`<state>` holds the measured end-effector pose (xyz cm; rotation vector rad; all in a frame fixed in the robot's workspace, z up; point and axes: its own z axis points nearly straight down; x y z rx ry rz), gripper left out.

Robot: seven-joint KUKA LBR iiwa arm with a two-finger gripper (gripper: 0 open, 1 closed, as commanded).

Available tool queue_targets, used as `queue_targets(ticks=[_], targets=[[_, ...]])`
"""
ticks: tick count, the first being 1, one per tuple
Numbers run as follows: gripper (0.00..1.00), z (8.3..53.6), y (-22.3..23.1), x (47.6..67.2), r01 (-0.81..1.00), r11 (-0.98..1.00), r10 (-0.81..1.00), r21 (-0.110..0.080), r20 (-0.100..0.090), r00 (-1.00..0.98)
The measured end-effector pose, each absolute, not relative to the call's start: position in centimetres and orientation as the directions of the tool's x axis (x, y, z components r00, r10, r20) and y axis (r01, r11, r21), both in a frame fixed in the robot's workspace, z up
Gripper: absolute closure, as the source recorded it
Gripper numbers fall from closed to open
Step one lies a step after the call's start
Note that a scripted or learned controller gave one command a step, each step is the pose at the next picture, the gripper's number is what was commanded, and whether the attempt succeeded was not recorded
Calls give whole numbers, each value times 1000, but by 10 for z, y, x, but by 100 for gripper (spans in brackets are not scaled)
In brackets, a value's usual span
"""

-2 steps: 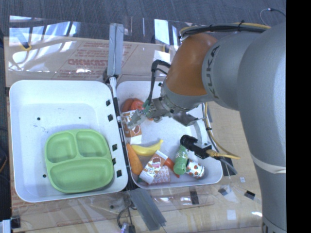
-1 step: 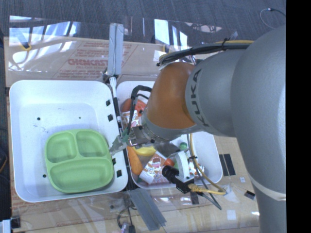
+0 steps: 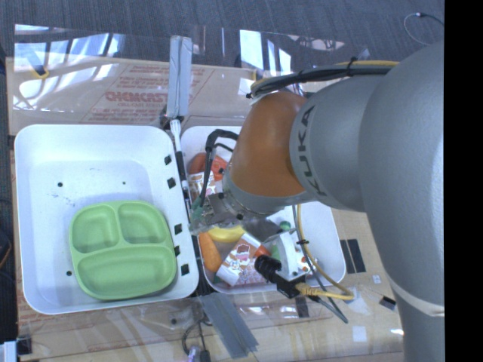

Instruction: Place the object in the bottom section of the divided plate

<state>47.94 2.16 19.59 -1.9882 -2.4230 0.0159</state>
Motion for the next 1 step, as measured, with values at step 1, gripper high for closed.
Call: queue_targets(ticks=[1], targets=[[100, 189, 71, 476, 957, 291, 957, -8, 1, -291]])
